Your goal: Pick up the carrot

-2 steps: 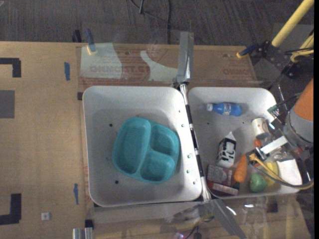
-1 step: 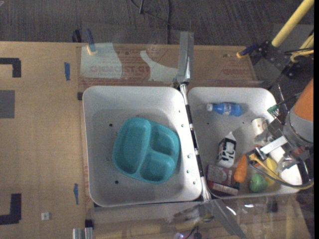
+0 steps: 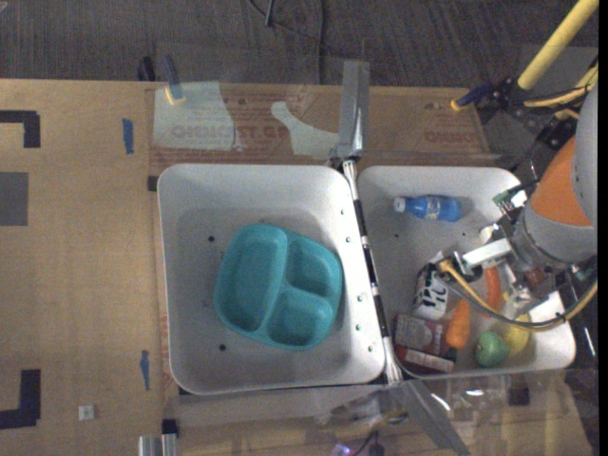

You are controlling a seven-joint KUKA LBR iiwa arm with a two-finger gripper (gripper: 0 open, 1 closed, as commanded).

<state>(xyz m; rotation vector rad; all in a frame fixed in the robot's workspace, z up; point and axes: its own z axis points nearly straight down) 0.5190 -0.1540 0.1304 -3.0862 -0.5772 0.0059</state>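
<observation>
Fingers [image 3: 498, 288] are hanging just above the carrot [image 3: 460, 323], width impossible to tell; reaching is underway, lowering around it comes next.

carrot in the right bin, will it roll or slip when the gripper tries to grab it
The carrot looks smooth, tapered and probably rigid plastic, so it may squirt out of a pinch near the thin end. It is hemmed in by the green apple and a small box, so it likely won't roll far, though neighbours could shift.

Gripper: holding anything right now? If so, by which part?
Cannot be told. The gripper sits low in the right bin right at the carrot, but the view doesn't show the carrot between its fingers.
</observation>
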